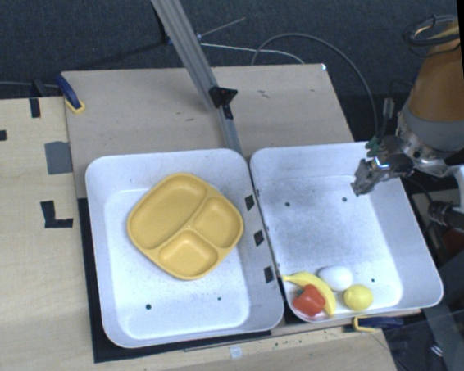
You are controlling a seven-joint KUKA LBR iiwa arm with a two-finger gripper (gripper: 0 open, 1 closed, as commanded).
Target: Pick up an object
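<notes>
Fruit [325, 288] sits in my right bin's [385, 230] near corner; claw [367, 179] hovers above its far edge, grip state unclear.

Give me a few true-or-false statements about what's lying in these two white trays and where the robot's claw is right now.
1. The yellow divided plate lies in the left bin. True.
2. The gripper is hovering over the yellow plate. False: it is at the upper right edge of the right bin.
3. The small items sit at the near edge of the right bin. True: a banana, a red piece, a white egg-shaped piece and a yellow ball.
4. The plate has four round sections. False: it shows three compartments.
</notes>
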